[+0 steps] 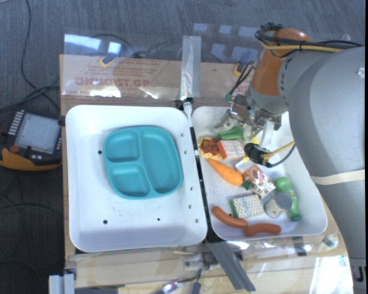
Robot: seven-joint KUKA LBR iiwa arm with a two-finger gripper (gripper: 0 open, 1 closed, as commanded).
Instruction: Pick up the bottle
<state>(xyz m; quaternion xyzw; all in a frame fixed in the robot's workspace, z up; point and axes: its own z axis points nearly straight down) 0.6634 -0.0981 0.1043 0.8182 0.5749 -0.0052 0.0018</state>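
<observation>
The arm (331, 103) is cut off by the right edge and hides the right bin's (316, 222) far right corner. The pincer's (248, 120) fingertips blur into the clutter at that bin's far edge.

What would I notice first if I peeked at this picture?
Probably the bright turquoise three-compartment plastic plate, lying alone in the left white bin. Next, the jumble of toy food in the right white bin, like the orange toy carrot, with the big grey robot arm reaching over that bin's far end.
</observation>
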